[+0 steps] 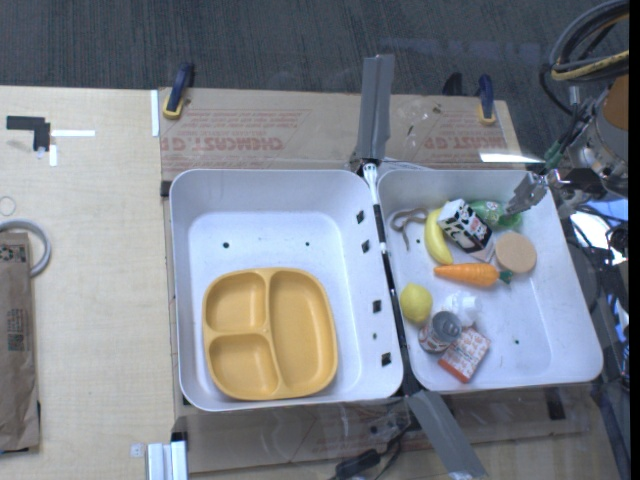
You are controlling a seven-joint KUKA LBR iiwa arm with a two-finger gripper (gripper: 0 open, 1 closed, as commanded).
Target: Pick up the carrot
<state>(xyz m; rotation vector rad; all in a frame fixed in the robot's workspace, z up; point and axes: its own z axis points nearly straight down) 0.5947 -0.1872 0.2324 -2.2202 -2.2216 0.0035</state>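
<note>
The carrot (467, 275) is orange and lies on its side in the middle of the right bin (545, 343), its green end pointing right. It touches a tan round disc (516, 254) at its upper right. My gripper (522, 196) hangs over the bin's far right corner, up and to the right of the carrot and clear of it. Nothing shows in its grasp.
Around the carrot lie a banana (436, 238), a black-and-white toy (463, 225), a green item (490, 213), a lemon (416, 302), a can (438, 332), a red packet (464, 354) and a grey hook (404, 220). The left bin (200, 228) holds a yellow divided plate (270, 333).
</note>
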